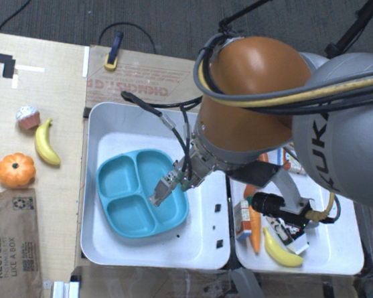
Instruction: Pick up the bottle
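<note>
— Bottle (240,216)? Small, white-labelled, lying in the right bin (352,256) beside a carrot (255,233).
— Claw (166,191)?
— At nine o'clock from it, over the blue plate (124,191); grip unreadable, can't tell.

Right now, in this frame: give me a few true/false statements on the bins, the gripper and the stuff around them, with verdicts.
1. The blue divided plastic plate lies in the left white bin. True.
2. The two-finger gripper is over the right white bin. False: it is over the blue plate in the left bin.
3. A yellow banana lies in the right bin beside an orange carrot. True.
4. The small orange pumpkin sits inside the left bin. False: it is on the wooden bench, left of the bins.
5. A second yellow banana lies on the bench near a cupcake toy. True.
</note>
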Robot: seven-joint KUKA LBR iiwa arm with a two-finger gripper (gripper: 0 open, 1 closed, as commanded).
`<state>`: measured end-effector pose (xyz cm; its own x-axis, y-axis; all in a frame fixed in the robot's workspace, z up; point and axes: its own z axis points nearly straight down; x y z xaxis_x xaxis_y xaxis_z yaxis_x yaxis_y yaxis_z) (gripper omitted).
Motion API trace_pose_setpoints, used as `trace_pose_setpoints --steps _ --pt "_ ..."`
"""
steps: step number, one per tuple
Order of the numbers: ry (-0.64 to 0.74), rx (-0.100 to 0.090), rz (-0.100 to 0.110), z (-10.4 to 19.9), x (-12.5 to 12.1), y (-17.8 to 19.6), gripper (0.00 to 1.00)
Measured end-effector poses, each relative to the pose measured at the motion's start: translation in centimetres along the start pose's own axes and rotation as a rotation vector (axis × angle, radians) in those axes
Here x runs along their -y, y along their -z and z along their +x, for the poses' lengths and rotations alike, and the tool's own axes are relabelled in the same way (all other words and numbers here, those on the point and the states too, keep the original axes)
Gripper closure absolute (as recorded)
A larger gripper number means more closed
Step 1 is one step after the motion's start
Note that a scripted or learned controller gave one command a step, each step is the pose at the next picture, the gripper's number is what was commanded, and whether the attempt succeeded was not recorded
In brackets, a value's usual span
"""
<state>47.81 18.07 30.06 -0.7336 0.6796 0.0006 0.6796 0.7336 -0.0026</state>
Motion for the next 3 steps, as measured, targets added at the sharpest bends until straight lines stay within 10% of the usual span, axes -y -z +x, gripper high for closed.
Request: trace_pose_setpoints --steps 1,2,3 --pt "-0.209 -0.001 0.001 -10.3 -2.4 -19.2 0.0" --pt "-0.221 0.0 0.012 -10.8 -1.8 -18.8 1.0" --pt "-0.538 0.016 0.013 -8.7 -2.4 -16.6 1.0"
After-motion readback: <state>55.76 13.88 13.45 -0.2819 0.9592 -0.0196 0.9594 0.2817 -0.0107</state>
